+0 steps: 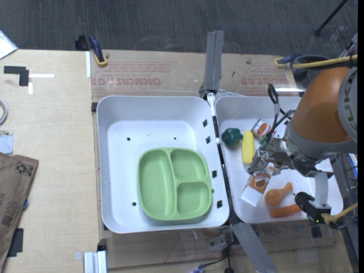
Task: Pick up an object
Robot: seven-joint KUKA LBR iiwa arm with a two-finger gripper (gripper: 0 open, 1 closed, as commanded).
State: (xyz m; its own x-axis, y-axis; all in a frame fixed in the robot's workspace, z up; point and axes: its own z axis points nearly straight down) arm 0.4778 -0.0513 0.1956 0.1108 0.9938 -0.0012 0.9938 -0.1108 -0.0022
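The arm (327,110) reaches in from the right and hangs low over the right bin (227,110). Its pincer (263,162) sits among the objects in the middle of that bin, just right of the corn (248,147) and above a small flat packet (259,182). The metal parts there are dark and crowded, so I cannot tell how the pincer stands, and I see no object clearly caught in it.

The right bin holds all the things that could be picked. A dark green piece (231,135) lies near the left wall, with the corn just beside it. A small red and white item (261,128) is behind the corn. Nearer the front lie an orange drumstick shape (277,194), a carrot (284,211) and a white card (249,196). The left bin (108,152) has only a green divided plate (173,183), well apart from the arm.

My judgement is that the arm is at the grasp step, low on the pile. The risk comes from the crowding. The corn, the packet and the card are near to each other, so the pincer may land between two things and take none, or push one aside. The packet is flat and thin, so it could slip out. The corn is round and may roll toward the green piece if it is touched on one side only.
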